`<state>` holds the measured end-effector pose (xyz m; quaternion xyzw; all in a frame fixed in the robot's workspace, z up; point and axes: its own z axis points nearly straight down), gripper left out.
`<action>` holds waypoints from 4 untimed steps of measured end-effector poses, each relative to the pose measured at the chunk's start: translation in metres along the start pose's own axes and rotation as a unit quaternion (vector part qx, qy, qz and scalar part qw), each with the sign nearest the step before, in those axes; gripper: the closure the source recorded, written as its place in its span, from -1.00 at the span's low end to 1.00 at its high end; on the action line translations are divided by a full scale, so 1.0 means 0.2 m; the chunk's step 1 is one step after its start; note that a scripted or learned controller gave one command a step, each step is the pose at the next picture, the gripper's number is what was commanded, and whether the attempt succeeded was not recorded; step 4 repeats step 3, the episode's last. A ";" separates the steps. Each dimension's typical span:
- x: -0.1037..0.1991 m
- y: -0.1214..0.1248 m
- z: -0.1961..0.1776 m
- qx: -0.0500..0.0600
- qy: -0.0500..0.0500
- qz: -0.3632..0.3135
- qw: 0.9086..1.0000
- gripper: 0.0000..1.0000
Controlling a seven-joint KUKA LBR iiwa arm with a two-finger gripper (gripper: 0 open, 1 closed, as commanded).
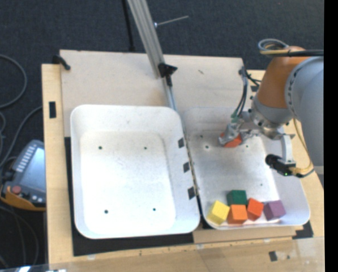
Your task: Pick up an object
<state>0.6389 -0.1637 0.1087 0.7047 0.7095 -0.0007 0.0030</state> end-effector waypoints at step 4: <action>1.01 -0.54 -0.44 0.003 0.004 -0.001 1.000 1.00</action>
